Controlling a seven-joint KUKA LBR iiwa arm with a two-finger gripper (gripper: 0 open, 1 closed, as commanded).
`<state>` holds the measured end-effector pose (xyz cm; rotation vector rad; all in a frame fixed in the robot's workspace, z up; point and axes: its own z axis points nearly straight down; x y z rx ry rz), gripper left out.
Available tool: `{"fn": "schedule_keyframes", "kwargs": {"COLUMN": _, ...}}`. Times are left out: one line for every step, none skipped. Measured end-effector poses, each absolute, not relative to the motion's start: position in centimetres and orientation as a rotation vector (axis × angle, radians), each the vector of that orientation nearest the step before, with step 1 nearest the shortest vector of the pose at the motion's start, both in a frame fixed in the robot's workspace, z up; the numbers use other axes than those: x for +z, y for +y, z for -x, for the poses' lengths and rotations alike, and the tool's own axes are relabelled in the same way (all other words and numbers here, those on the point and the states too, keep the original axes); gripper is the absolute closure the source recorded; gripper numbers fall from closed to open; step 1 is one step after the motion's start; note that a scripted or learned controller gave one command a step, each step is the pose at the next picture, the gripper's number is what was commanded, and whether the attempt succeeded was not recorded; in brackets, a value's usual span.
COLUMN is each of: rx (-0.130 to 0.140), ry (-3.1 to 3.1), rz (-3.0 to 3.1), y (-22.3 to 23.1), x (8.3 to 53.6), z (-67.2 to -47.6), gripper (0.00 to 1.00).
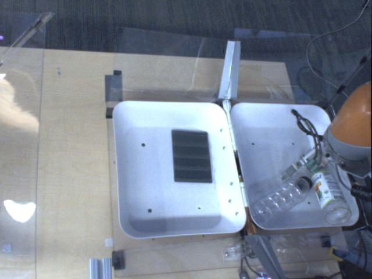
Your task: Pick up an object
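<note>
The wooden bench stretches out pale and bare on the left, with glare from a clear sheet across it. Next comes the left bin, a shallow white tray with rounded corners. A dark ribbed pad lies flat near its middle, long side running away from the camera, well clear of every wall.

The right bin sits just beside the left one, their rims almost touching along the centre line, where a thin metal bar rises behind them. In its near half lies a clear plastic bottle, on its side and slanted, with its dark cap pointing up and to the right. Just right of the cap lies a small white bottle with a green label, also on its side, close to the bin's right wall; a clear rounded piece lies just below it, in the bin's near right corner.

The arm comes in from the right, its orange band over the bin's far right corner. The claw reaches down and left from it, ending just above the clear bottle's cap and just left of the white bottle. Whether it is released or clenched I cannot tell, as its tip is a blur of metal and cable, and nothing is clearly seen within it
</note>
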<state>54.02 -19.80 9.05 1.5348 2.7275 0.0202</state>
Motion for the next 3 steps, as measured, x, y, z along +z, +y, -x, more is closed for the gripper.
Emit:
{"fn": "schedule_keyframes", "kwargs": {"rx": 0.021, "ry": 2.656, "rz": -1.655, "y": -19.8, "x": 9.0, "z": -51.9, "gripper": 0.0}}
{"fn": "schedule_keyframes", "kwargs": {"rx": 0.02, "ry": 2.644, "rz": -1.647, "y": -20.1, "x": 10.4, "z": -52.3, "gripper": 1.0}}
{"fn": "schedule_keyframes", "kwargs": {"rx": 0.025, "ry": 2.652, "rz": -1.645, "y": -19.7, "x": 10.3, "z": -52.3, "gripper": 0.0}}
